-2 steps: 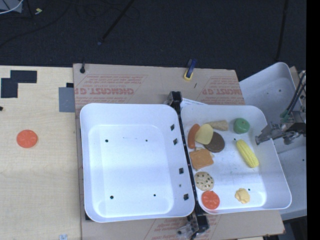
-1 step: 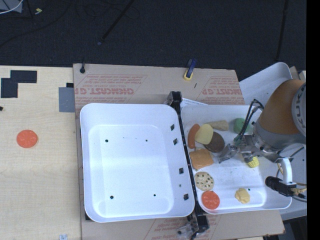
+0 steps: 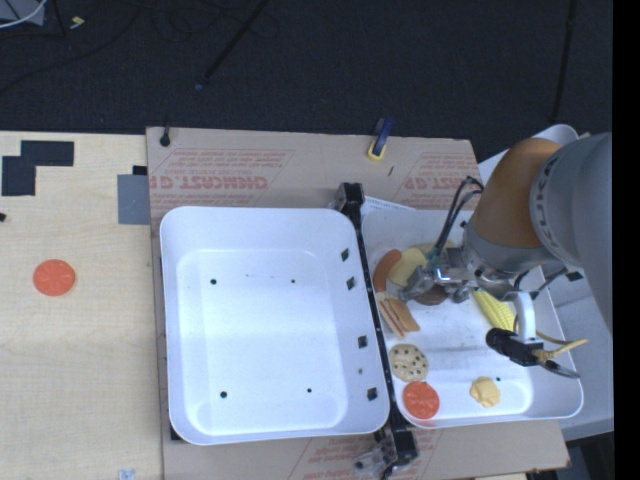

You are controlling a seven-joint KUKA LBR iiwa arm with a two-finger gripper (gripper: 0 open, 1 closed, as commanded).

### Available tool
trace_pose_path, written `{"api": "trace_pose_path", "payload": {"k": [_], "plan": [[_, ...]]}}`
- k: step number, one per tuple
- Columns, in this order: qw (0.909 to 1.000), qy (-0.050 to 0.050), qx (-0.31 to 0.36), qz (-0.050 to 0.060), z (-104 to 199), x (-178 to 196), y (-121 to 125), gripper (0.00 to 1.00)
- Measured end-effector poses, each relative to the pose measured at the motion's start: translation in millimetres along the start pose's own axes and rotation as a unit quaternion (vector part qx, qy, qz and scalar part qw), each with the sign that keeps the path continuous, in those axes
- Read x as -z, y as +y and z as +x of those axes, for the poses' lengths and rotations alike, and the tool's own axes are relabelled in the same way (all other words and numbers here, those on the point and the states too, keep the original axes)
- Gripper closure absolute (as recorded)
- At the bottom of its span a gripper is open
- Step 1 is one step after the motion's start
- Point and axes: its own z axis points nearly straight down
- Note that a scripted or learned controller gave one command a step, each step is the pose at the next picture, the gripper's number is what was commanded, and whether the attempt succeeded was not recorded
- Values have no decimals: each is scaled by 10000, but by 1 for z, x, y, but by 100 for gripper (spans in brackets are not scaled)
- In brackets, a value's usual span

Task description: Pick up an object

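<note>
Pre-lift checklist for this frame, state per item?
1. Gripper over the right bin: ok.
2. Item visibly between its fingers: cannot tell; they sit in a cluster by the yellow piece.
3. Neighbours crowd the target: not ok; bacon strips lie right beside.
4. Cookie and tomato slice apart from gripper: ok.
5. Corn clear of the wrist: cannot tell.
6. Left bin rim unobstructed: ok.

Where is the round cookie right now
The cookie lies in the right bin, near its left wall, just above the red disc and below the bacon strips.
</note>
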Motion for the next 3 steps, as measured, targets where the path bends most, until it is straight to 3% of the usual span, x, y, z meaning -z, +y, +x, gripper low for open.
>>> {"api": "trace_pose_path", "payload": {"k": [1,2,3], "plan": [[10000,2,-16,7,0,1,6,0],[10000,4,-23,8,-1,12,6,100],[10000,-8,1,-81,36,213,12,100]]}}
